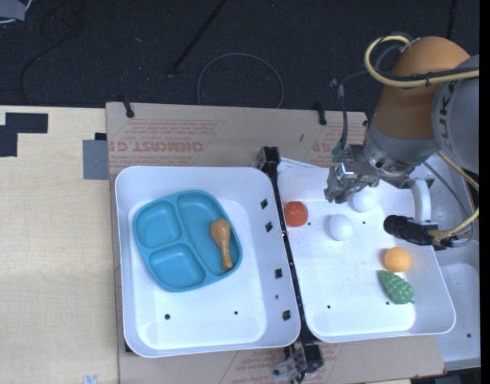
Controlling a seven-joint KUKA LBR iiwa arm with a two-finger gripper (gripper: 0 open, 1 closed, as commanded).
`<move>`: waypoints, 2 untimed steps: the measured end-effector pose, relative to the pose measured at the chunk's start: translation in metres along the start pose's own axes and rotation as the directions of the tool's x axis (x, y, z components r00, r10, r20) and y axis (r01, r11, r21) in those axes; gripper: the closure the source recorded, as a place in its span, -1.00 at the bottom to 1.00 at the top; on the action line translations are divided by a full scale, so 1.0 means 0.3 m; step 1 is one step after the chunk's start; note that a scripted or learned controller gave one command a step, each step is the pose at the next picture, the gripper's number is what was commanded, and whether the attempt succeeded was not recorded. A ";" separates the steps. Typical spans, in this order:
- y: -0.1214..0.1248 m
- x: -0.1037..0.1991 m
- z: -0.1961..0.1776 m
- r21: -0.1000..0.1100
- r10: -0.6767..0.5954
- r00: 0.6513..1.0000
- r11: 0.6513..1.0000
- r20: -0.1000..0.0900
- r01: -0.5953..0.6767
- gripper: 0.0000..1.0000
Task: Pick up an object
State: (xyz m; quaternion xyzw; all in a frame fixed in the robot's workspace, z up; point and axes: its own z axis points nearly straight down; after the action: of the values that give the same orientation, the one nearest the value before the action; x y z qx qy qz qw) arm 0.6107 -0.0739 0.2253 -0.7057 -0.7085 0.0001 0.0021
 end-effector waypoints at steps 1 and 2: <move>-0.112 0.161 0.014 0.003 0.001 1.000 1.000 0.000 -0.001 1.00; -0.185 0.338 0.042 0.004 0.000 1.000 1.000 0.001 0.000 1.00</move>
State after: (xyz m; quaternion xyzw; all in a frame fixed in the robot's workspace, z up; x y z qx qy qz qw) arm 0.5546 0.0273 0.2132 -0.7058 -0.7084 0.0018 0.0030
